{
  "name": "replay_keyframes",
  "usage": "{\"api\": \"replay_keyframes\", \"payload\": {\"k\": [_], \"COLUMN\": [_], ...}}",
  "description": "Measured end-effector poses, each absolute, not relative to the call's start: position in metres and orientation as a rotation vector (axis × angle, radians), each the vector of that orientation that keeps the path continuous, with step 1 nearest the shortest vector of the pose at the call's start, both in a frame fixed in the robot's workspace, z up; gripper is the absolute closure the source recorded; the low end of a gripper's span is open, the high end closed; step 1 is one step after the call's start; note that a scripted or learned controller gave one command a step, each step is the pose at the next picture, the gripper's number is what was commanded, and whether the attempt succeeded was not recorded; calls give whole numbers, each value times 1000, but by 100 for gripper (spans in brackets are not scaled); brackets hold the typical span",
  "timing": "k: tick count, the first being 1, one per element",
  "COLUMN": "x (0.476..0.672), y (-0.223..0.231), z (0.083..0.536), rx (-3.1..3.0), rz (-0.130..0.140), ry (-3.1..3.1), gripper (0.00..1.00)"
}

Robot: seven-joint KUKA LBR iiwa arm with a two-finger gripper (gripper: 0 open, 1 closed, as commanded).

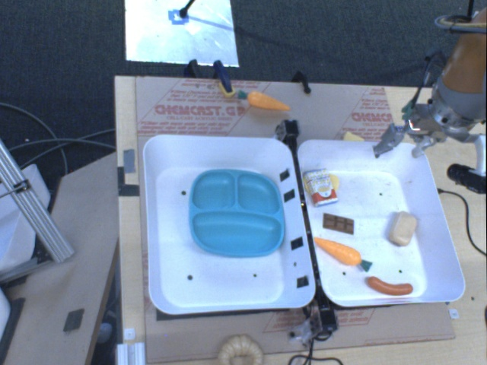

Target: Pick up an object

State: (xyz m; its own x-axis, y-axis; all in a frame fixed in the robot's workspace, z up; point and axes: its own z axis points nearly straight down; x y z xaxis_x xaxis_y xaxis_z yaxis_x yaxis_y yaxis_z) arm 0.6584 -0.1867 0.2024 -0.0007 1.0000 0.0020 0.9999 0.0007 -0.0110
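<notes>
You have two white bins side by side on the bench; take the right bin (426, 204) as your landmark. The left bin (163, 204) sits directly to its left, their inner walls touching, and carries a blue divided plate (236, 211) in its middle. The arm comes in over the right bin's upper right corner, and its gripper (405, 144) hangs above that far rim with the two fingers spread apart and nothing between them. Inside the right bin you will find, from upper left downward, a small red-and-white box (320, 187), a brown chocolate bar (338, 223), and an orange carrot (339, 252). A beige bread-like lump (402, 228) lies toward the right wall. A sausage (389, 286) rests near the front rim. Beyond the bins, up and left of the right bin, a second carrot (262, 101) lies on the board.
</notes>
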Motion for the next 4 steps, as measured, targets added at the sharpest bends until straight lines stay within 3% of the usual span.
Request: {"api": "replay_keyframes", "payload": {"k": [1,3,4], "x": [661,658,659], "y": [-186,-176,-175], "z": [211,93,85], "rx": [-2219,-2214,-2216], "rz": [-2,2,-1], "ry": [-2227,-2226,-2230], "gripper": [0,0,0]}}
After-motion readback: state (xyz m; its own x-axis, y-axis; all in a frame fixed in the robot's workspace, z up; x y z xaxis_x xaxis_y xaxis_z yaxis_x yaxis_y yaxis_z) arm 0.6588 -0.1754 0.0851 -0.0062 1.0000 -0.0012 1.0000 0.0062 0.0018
